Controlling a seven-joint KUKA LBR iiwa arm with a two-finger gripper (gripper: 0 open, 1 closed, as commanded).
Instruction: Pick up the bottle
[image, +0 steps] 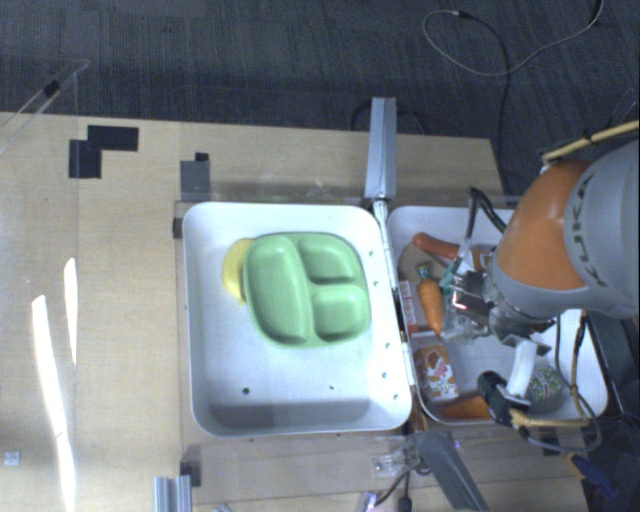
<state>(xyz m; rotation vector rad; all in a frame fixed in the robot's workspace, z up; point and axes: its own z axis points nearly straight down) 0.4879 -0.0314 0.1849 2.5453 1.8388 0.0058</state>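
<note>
My gripper (460, 292) is low inside the right bin (432, 222), under the grey and orange arm, which hides much of that bin. A clear, glassy thing (462, 326) that may be the bottle lies just below the gripper, and its outline is hard to make out. An orange carrot (430, 306) lies right beside the gripper on its left.
The right bin also holds an orange-red piece (434, 243) at the back, a printed packet (438, 372), another orange piece (462, 407) at the front and a greenish round thing (546, 386). In the left bin (290, 405) a green divided tray (306, 286) lies over a yellow thing (233, 270).
</note>
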